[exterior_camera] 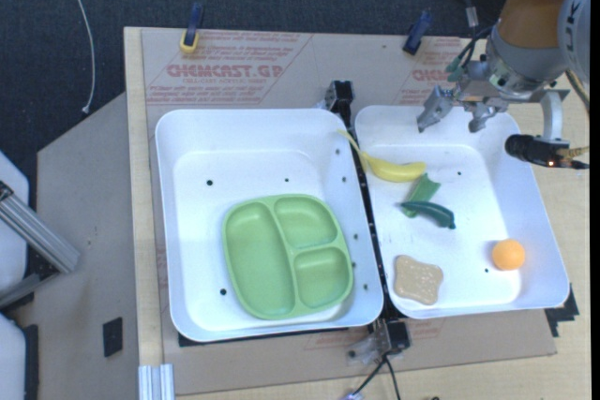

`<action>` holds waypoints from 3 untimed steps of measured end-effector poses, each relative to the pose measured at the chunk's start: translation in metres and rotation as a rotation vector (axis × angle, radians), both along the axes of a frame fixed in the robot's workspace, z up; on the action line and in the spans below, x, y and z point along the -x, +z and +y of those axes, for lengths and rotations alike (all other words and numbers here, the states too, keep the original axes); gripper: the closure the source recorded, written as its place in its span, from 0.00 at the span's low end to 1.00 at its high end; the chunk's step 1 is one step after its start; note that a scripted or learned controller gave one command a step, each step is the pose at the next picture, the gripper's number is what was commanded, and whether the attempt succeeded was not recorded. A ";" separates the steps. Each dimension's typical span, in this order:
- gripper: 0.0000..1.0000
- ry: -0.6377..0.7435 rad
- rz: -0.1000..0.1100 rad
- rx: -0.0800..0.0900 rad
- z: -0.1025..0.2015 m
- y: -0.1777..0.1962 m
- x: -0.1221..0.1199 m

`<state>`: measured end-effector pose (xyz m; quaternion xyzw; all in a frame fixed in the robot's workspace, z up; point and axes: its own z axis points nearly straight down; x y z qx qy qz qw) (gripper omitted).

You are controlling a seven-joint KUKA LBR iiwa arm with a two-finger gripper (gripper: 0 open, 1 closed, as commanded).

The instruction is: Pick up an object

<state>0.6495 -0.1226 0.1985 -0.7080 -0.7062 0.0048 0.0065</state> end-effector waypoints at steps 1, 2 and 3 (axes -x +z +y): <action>0.00 0.003 -0.015 0.002 0.000 0.009 -0.003; 0.00 0.002 -0.009 0.001 0.006 -0.041 0.006; 0.00 0.003 -0.008 0.001 0.015 -0.094 0.013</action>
